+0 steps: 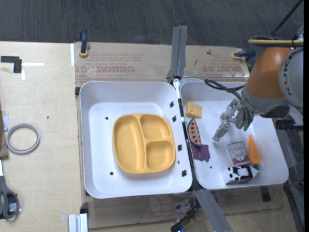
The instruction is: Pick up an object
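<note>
Pale wood tabletop (43, 178), tape roll (21, 138) far left. Left bin (91, 144) holds yellow divided plate (144, 142), bare white rim around it. Right bin (270, 175): cheese wedge (193, 110), watermelon slice (194, 132), purple piece (201, 152) along left wall; small carton (236, 151), carrot (253, 150), black-white item (240, 174) lower right. Gripper (223, 128) over bin middle, fingers slightly parted, holding nothing.

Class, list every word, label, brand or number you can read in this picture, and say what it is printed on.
"KUKA", partly cut off at the frame edge: on the grey arm.
Red lettering on the cardboard sheet behind the bins: appears reversed, too blurred to read surely.
Print on the small packet in the right bin: too small to read.
</note>
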Robot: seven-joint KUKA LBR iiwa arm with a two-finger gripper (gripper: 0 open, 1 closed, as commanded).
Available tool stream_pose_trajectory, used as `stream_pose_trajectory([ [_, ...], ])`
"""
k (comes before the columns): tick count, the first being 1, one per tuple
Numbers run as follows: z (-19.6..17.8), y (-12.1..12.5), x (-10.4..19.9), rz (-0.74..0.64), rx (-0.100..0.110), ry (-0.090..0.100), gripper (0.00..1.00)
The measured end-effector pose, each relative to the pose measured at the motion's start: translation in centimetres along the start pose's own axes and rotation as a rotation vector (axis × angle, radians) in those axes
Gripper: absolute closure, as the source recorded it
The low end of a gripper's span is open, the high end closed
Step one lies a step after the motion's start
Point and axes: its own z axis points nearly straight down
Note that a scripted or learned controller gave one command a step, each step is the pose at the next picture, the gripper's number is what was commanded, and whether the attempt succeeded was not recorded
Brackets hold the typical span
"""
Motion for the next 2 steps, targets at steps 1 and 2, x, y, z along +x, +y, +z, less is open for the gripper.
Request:
stream_pose_trajectory([
  [1,0.0,4.6,-0.9,0.178,0.0,0.0,0.0],
  [2,-1.6,0.8,-1.0,0.027,0.0,0.0,0.0],
])
